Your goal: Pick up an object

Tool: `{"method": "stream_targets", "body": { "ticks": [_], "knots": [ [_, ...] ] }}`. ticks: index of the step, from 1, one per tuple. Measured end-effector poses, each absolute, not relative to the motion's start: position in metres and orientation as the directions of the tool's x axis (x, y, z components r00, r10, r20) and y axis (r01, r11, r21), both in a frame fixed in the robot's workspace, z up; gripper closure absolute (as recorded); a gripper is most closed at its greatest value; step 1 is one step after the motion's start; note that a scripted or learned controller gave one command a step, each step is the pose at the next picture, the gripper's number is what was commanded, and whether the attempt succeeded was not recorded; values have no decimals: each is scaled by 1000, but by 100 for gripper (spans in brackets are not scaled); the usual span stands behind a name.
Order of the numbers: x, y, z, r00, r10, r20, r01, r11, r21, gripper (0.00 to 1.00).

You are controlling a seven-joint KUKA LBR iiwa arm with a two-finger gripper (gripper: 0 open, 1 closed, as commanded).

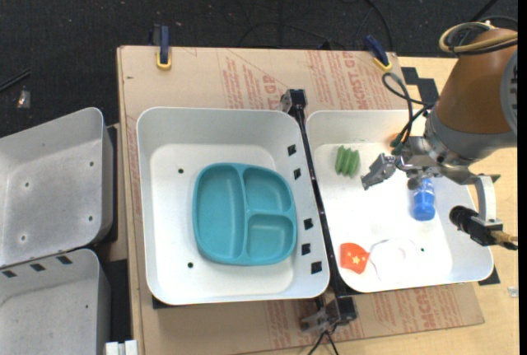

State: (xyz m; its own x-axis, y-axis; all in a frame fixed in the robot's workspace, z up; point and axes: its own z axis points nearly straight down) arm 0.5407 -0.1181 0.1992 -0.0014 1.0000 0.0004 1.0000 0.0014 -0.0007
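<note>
Holding a teal tray [244,214], left bin [156,180], right bin [469,259] with blue bottle [423,202]

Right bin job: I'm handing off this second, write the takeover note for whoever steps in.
Gripper: hovering over the right bin, near the green object; nothing seen between its fingers.
Things: green object at the bin's upper left, blue object mid-bin below the wrist, orange-red piece and a pale clear item near the front edge. Teal divided tray sits in the left bin.
Done: nothing picked up.
Left: choose one object, grasp it, lift it.
</note>
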Motion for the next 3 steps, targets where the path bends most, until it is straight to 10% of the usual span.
{"method": "stream_targets", "body": {
  "ticks": [2, 3],
  "knots": [
    [539, -120, 89, 1, 1000, 1, 1000, -1, -4, 0],
    [540, -121, 102, 3, 1000, 0, 1000, -3, 0, 100]
  ]
}}
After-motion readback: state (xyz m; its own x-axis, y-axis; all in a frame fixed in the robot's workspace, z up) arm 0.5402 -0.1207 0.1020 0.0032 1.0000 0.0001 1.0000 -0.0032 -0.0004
